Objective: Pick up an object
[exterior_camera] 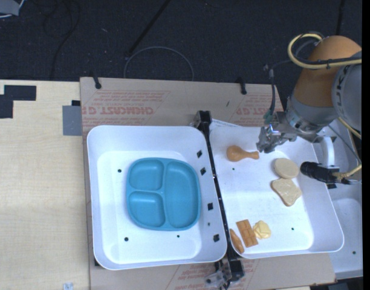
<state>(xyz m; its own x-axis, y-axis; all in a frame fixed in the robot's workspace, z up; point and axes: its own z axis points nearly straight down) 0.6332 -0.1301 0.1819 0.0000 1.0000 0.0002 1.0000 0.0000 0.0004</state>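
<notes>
Far left: a pale wooden bench (34,180). Carries a sheet of brown cardboard (149,104) with red print on it. Lies under both bins.

Next, the left bin (91,180), white and shallow. Holds a blue plate (162,193) with three hollows. Lies flat near the middle of the bin floor, well apart from the walls.

Then a black strip (212,180) between the two bins, right where their sides meet.

After that, the right bin (336,234), white too. Holds all the small toy foods.

Down at the near end, close to the black strip: two orange sticks (245,233) side by side. Just right of them, a little yellow lump (262,229), touching or almost touching.

Up at the far end: a brown chicken leg (241,154), lying on its side, thin end pointing right.

Just right of that thin end, and a bit farther back: the gripper (271,141), dark and small, hanging low over the bin. Close to the chicken leg, with nothing seen in its grasp. Too dark and tiny to tell if open or closed.

Further right: a round tan bun (286,168). Just below it, a tan slice of bread (286,192). Almost touching each other.

Far right: the grey arm (348,95) with its orange band (327,65), reaching in over the bin's top corner.
</notes>
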